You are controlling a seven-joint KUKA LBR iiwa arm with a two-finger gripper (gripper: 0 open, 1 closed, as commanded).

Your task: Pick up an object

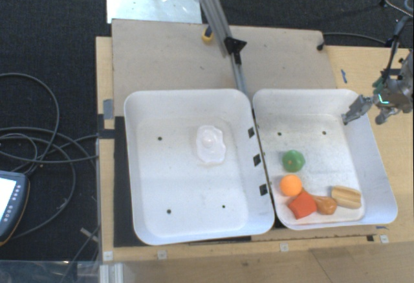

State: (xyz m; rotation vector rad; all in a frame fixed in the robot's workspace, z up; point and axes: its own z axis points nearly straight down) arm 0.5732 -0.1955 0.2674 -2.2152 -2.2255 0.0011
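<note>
Gripper (370, 110) fingers are seen at the right side of the picture, just over the top right edge of the right bin (369, 146). Two dark fingers (356, 110) are spread apart, and nothing is held between them. The gripper is open and bare.

Things to pick are found in the bottom part of the right bin, well apart from the gripper. A green ball (293, 160) is set near the middle of that bin. Just below it an orange ball (291, 185) is seen. A red block (301, 204) is placed right under the orange ball and is touching it. Beside the red block, on its right, a small orange-brown piece (326, 206) is laid, and a tan piece shaped like a bread roll (347, 197) is laid next to that, close to the bin's right wall.

In the left bin (149, 210) a white lumpy thing (210, 144) is set near the middle. It is hard to tell from the white floor of the bin. Small black clips (257, 159) are seen along the line where the two bins meet.

Both bins are set on a brown board (162, 55). A grey pole (213, 3) is slanted across the board from the top. Black cables (39, 139) and the corner of a screen (10, 201) are seen on the dark floor at the left.
</note>
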